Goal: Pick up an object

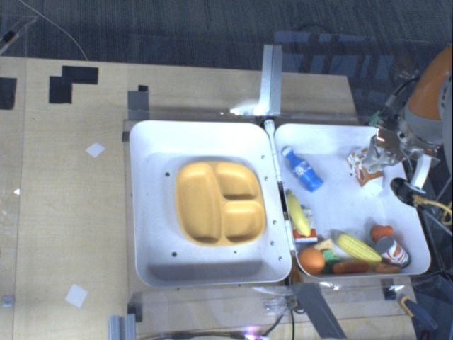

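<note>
The right bin [333,147] holds several toy foods. A blue bottle [302,169] lies near its left wall, with a yellow banana [298,214] below it. Along the front lie an orange fruit [311,261], a corn cob [359,247], a red piece [381,231] and a small can [393,251]. My gripper [364,163] hangs low over the bin's far right part, just above a small orange-brown item [368,177]. Whether that item is touched or gripped is unclear from this angle.
The left bin [152,190] carries a yellow divided tray [218,202] in its middle. A metal post [272,76] rises behind the wall between the bins. The arm's orange band [433,94] and dark cables [407,190] crowd the right bin's right rim.
</note>
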